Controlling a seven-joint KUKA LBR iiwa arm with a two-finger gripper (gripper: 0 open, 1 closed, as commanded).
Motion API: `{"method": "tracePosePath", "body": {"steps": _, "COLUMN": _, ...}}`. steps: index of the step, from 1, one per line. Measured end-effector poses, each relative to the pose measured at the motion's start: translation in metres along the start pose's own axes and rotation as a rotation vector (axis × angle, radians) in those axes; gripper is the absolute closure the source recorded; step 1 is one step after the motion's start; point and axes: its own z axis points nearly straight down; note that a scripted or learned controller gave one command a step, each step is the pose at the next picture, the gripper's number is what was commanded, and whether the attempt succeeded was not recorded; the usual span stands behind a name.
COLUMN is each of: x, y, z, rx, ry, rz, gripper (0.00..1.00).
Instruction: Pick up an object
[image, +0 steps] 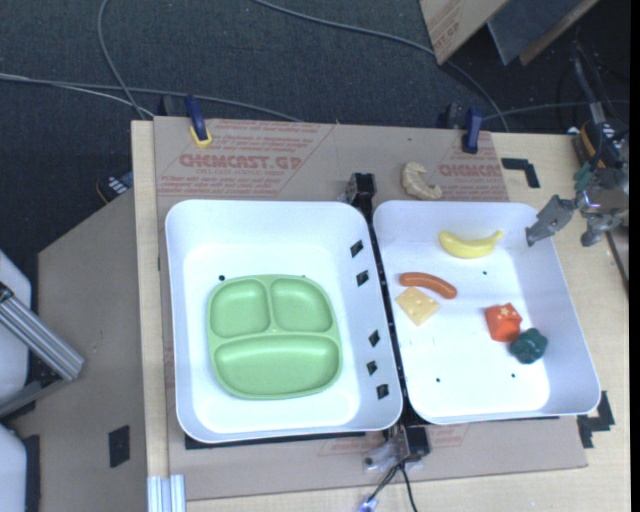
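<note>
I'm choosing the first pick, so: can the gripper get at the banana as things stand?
Probably yes. The gripper sits at the right bin's far right corner, and the banana lies apart from the sausage and cheese, with bare white floor between it and the gripper.

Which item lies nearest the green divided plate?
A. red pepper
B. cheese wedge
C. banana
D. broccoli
B: the cheese wedge sits at the right bin's left edge, closest to the green divided plate in the left bin.
</note>
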Motion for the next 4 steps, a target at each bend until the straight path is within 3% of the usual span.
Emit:
{"method": "tracePosePath", "body": {"steps": 1, "x": 0.001, "y": 0.002, "z": -0.008, "rx": -0.013, "ry": -0.003, "rz": -0.004, "gripper": 0.00}}
{"method": "tracePosePath", "body": {"steps": 4, "x": -0.012, "y": 0.006, "z": 0.166, "rx": -0.008, "ry": 0.004, "rz": -0.005, "gripper": 0.00}}
